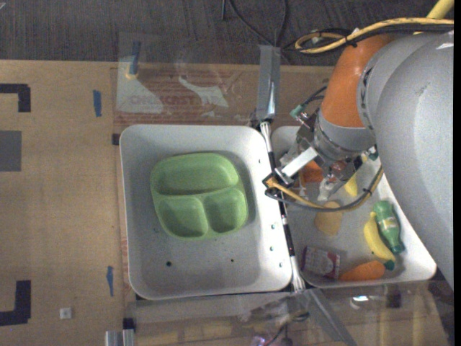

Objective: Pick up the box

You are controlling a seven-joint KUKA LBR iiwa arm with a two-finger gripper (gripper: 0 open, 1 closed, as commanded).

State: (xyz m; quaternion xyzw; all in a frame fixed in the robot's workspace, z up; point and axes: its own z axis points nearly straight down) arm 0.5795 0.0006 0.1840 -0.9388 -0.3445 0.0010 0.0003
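Small red-and-white cardboard box (321, 262): lies flat at the near edge of the right white bin (414, 265), beside an orange carrot-shaped toy (364, 271).
Yellow toy banana (375, 241): just behind the carrot.
Gripper (328, 186): lowered mid-bin, apart from the box; grip state cannot be told.
Left white bin (137, 193): holds a green divided plastic plate (200, 194).

Plate (199, 194) in left bin (137, 258); box (321, 262) in right bin (421, 269).

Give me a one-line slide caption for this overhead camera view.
KUKA arm's tool reaches into the right bin above a small box, banana and carrot; green divided plate sits in left bin.
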